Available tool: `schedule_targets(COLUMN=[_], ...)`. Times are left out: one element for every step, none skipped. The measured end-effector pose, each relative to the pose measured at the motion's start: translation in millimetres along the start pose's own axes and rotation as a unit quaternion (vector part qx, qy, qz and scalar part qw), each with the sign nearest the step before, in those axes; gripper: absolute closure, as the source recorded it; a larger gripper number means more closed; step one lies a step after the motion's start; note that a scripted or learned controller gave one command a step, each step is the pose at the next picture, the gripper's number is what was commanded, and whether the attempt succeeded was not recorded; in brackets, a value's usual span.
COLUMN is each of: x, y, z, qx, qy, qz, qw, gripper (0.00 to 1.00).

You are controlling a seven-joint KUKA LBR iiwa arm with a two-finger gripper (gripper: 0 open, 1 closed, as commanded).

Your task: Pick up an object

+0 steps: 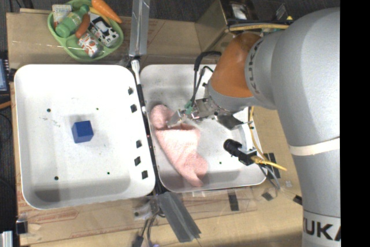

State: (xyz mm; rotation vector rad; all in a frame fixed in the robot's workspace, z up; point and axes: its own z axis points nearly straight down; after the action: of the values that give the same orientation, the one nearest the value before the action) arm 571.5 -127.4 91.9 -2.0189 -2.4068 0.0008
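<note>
The gripper [180,118] is down at the top of the pink cloth [179,147] in the right bin [173,75], though whether it grips the cloth I cannot tell. This looks like the grasping step. Next it should close firmly on the cloth and lift straight up, clear of the bin.

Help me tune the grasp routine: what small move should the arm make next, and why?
Probably a short descent onto the pink cloth, then a close. The gripper sits at the cloth's upper edge in the right bin, and no fold clearly shows between its fingers. The blue cube lies far off in the left bin.
</note>
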Motion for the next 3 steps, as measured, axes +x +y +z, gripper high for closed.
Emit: schedule_targets(x=[0.4, 0.2, 0.4], y=[0.1, 0.1, -0.1], z=[-9.7, -9.8, -19.0], qx=[0.001, 0.001, 0.002], qy=[0.000, 0.000, 0.000], qz=[-0.001, -0.001, -0.001], qw=[1.0000, 1.0000, 1.0000], gripper=[1.00, 0.00, 1.00])
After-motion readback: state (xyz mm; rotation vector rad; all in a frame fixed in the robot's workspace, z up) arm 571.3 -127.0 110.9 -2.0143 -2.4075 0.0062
